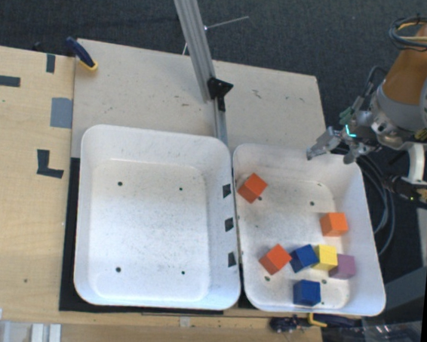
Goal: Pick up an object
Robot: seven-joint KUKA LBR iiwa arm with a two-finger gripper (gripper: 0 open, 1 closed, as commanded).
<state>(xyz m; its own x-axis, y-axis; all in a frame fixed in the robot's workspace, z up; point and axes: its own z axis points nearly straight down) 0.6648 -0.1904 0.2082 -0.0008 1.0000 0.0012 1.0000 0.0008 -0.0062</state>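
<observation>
- Arm [414,66] is being seen at the upper right, reaching in over the far right corner of the right bin [367,221]; its upper part is being cut off by the frame edge.
- Tool [336,147] is being held above the bin's far rim, pointing down-left; fingers look spread slightly, nothing is being gripped between them.
- Cubes are sitting in the right bin: orange cube [252,186] alone near the far left, second orange cube [334,224] near the right wall, third orange cube [275,258] beside a blue cube [304,256].
- Yellow cube [327,256] and purple cube [344,266] are touching; another blue cube [307,292] is lying nearest the front rim.
- Left bin [90,191] is sitting just beside, on the surface [7,183].
- Fingertip detail is being blurred; exact opening is hard to judge.
</observation>
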